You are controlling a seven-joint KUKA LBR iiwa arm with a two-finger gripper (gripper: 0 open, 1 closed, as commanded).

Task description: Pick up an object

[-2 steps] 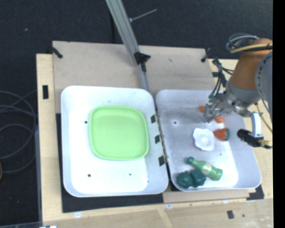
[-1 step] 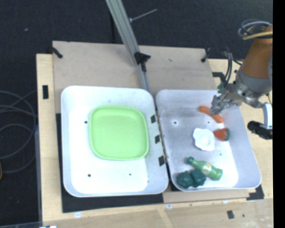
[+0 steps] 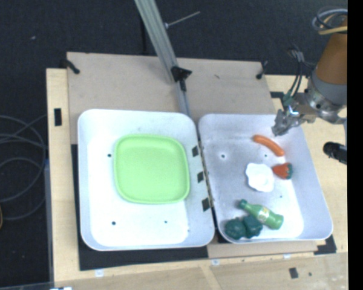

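The right bin [image 3: 230, 135] holds an orange sausage-shaped toy [image 3: 268, 145], a white lumpy piece [image 3: 259, 177], a small red toy [image 3: 283, 171], a green bottle [image 3: 262, 214] and a dark teal toy [image 3: 243, 227]. My gripper [image 3: 281, 125] hangs over the bin's far right corner, just above and to the right of the orange toy. Nothing shows between its fingertips. The left bin [image 3: 97, 138] carries a light green square plate [image 3: 151, 168].
A slanted metal pole [image 3: 158, 32] rises from the back of the bench to the top of the view. Cables lie on the dark floor at left [image 3: 15, 156]. A tan board [image 3: 224, 89] lies behind the bins.
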